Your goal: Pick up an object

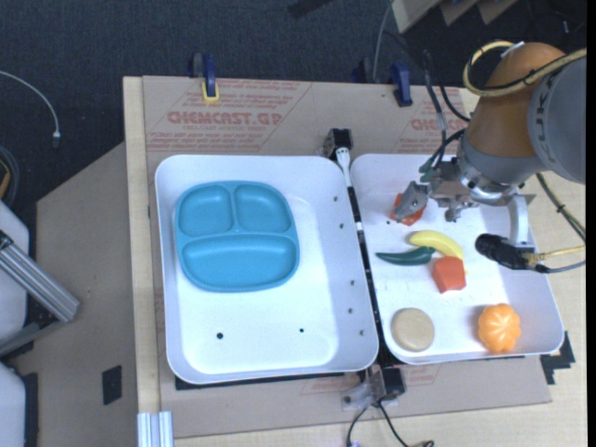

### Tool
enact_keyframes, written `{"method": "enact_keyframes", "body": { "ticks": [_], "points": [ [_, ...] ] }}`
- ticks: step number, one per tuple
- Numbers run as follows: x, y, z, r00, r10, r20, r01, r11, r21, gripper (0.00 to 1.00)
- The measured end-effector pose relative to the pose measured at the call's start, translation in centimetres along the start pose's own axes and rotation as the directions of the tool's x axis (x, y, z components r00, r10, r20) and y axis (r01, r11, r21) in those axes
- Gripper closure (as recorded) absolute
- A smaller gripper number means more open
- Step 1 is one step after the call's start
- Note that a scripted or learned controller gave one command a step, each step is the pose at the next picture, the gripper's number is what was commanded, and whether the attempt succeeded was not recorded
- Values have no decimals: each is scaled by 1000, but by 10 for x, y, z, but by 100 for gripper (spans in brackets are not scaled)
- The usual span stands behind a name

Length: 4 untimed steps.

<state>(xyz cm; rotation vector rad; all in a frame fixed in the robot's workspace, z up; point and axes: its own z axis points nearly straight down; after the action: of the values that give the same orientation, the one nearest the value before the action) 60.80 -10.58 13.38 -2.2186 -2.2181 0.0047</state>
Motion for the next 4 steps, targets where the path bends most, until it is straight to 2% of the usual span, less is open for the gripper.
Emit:
{"method": "enact_keyframes", "body": {
  "ticks": [1,3,4],
  "points": [
    [0,1,-13,1000,0,1,0,1000,-6,100],
    [-10,5,-134,1000,0,3,0,1000,-13,100],
    [-10,5,-140,1000,-1,2,1,1000,-9,100]
  ]
}}
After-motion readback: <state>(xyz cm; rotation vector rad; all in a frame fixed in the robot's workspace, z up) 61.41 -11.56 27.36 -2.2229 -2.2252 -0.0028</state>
